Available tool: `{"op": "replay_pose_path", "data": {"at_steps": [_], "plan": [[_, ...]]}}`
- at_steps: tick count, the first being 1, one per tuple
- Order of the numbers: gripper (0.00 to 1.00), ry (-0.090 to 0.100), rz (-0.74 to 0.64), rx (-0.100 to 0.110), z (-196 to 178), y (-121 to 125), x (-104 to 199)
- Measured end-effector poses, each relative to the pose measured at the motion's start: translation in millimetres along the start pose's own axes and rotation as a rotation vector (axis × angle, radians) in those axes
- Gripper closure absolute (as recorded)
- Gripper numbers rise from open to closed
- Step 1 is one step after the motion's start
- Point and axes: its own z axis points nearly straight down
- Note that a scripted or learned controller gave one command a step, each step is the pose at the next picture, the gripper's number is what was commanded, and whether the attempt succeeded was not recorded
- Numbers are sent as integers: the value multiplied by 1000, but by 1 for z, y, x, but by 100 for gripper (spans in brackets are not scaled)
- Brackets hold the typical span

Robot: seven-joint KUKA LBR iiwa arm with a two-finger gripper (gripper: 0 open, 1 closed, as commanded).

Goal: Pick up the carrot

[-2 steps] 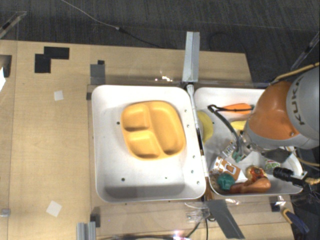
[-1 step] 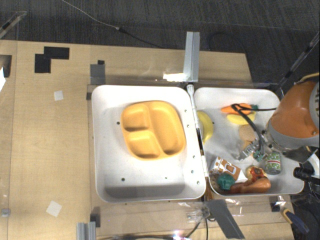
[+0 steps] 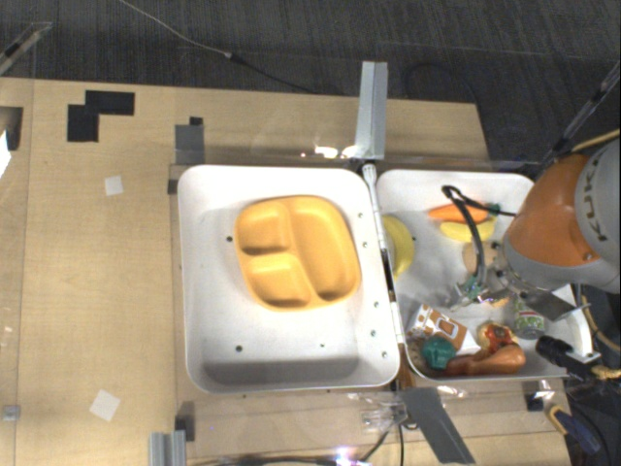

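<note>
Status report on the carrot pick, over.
Gripper low in right bin, grip unclear. Carrot untouched by far wall. Black cable draped across it.

Divided plate in left bin; carrot at back of right bin, arm over it.

We get even, fairly bright overhead light, no hard shadows. Left bin shows a soft grey shadow along its near inside wall; small glare spots on the metal post base and at the bottom edge. White bins run close to overexposed. Res is low, slightly soft overall; the clutter in the right bin is hard to resolve. Arm at right looks blurry.
</note>
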Motion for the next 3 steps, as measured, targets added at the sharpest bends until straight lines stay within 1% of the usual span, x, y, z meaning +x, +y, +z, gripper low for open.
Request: {"op": "replay_pose_path", "data": {"at_steps": [1, 2, 3], "plan": [[100, 1, 146, 4, -4, -19, -31], [100, -4, 444, -3, 5, 32, -92], [100, 1, 583, 3, 8, 133, -92]]}}
